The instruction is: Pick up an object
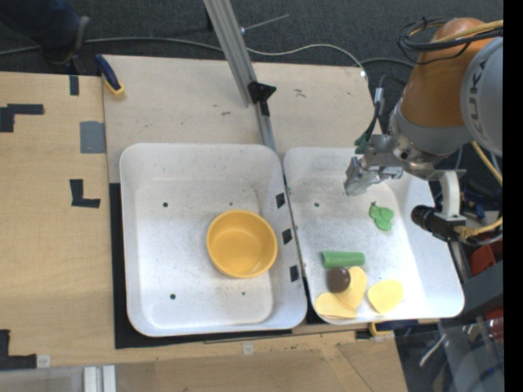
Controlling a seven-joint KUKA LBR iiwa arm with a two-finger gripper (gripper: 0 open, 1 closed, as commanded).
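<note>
You had two bins: one yellow bowl [241, 243] centre-left; right bin [425, 296] held five small objects. Gripper [357, 184] hovered upper right, jaw state indiscernible.

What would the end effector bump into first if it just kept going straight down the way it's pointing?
Probably bare floor of the right bin. The end effector points down at a white patch, with the small green object off to one side. Depth is hard to judge from this slanted view.
</note>
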